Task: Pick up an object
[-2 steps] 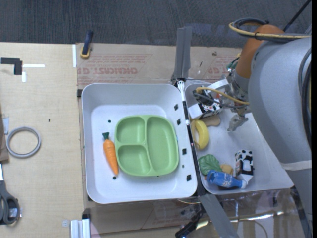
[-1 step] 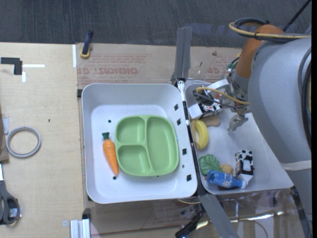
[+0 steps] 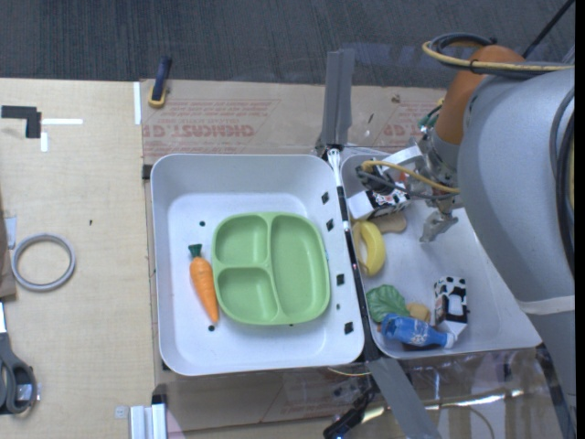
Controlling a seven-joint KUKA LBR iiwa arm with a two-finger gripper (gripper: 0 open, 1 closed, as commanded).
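banana (image 3: 370,247): my pick for the task; it lies curved in the right bin (image 3: 411,268), on the view's left of the gripper (image 3: 440,225) and a little lower in view, close to the wall shared with the left bin (image 3: 174,245)
gripper: hangs over the upper part of the right bin, above bare floor; i see nothing held in it, and i cannot tell whether it is released or clenched
tan piece (image 3: 395,222): just left of the gripper in view, at the banana's upper end; i cannot tell if the two touch, so i would keep off that end
approach: i judge the move is across to the banana, then straight down over its middle, closing across its narrow width and not along the curve
wall risk: little room on the banana's far side from the gripper, so i would centre with care or risk nudging the wall
neighbours: black-and-white toy (image 3: 451,300) and blue packet (image 3: 413,332) lie below the gripper in view, apart from the banana; green leafy piece (image 3: 386,298) sits near the banana's lower tip
left bin: green plate (image 3: 272,268) and carrot (image 3: 205,286), beyond the banana from the gripper, not needed
progress: nothing lifted yet by my reading; the grasp is all ahead
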